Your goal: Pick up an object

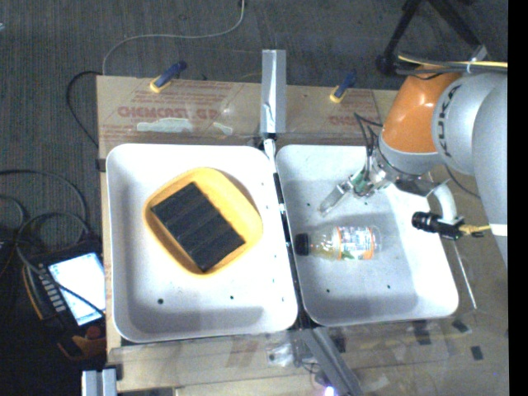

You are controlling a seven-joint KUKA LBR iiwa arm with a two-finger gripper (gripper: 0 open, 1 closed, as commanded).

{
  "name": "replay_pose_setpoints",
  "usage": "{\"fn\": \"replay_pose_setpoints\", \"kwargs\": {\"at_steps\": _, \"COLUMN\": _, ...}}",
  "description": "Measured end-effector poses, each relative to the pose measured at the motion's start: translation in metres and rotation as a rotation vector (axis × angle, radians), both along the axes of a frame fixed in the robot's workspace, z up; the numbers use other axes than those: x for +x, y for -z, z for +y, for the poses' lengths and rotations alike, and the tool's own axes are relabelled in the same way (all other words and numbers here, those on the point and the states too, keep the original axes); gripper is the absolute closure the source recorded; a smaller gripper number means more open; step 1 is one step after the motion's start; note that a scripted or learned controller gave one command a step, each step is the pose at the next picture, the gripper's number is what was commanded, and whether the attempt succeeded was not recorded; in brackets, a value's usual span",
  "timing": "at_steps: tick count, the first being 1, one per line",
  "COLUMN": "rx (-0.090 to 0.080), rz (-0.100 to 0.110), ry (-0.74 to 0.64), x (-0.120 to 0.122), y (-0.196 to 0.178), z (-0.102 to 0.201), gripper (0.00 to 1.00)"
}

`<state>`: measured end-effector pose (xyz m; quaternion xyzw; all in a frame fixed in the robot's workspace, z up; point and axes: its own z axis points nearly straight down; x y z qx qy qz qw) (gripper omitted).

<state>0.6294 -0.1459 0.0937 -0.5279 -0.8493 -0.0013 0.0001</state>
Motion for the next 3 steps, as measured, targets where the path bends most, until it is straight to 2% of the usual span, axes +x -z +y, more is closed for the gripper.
{"fn": "replay_pose_setpoints", "kwargs": {"at_steps": 1, "rx": -0.006, "rz": -0.012, "ry": -0.069, "x": -0.085, "y": 0.001, "z": -0.019, "gripper": 0.0}}
{"fn": "replay_pose_setpoints", "kwargs": {"at_steps": 2, "rx": -0.001, "rz": 0.002, "ry": 0.059, "x": -0.047, "y": -0.001, "z": 0.044, "gripper": 0.0}}
{"fn": "replay_pose_setpoints", "kwargs": {"at_steps": 3, "rx": -0.005, "rz": -0.016, "ry": 0.105, "x": -0.123, "y": 0.001, "z": 0.018, "gripper": 0.0}}
